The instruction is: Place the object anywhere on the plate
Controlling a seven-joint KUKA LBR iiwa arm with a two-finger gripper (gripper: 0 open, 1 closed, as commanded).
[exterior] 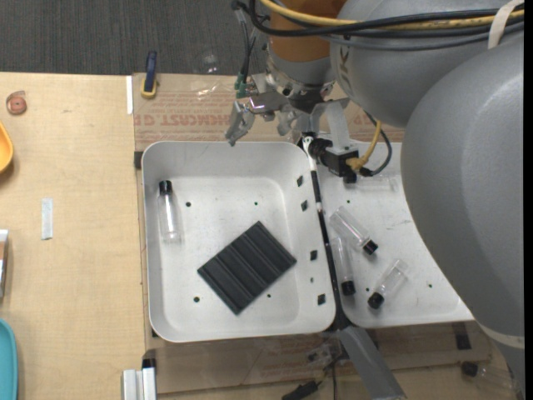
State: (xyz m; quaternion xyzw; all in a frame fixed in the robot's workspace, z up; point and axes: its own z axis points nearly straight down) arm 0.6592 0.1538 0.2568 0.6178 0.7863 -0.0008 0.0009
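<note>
Over by the left wall of the left bin (150,307) lies the vial (169,213) we take to be the object: clear tube, black cap, smooth and round, so it'll probably roll. It's well apart from the plate (247,267), a dark ribbed rectangle lying flat and skewed mid-bin. The gripper (261,127) hangs over the bin's back rim, fingers spread with nothing between them, so we reckon we're at the reach-and-grasp step. Next move calls for dropping down and pinching across the tube. More vials (354,233) sit in the right bin (433,302).
</note>
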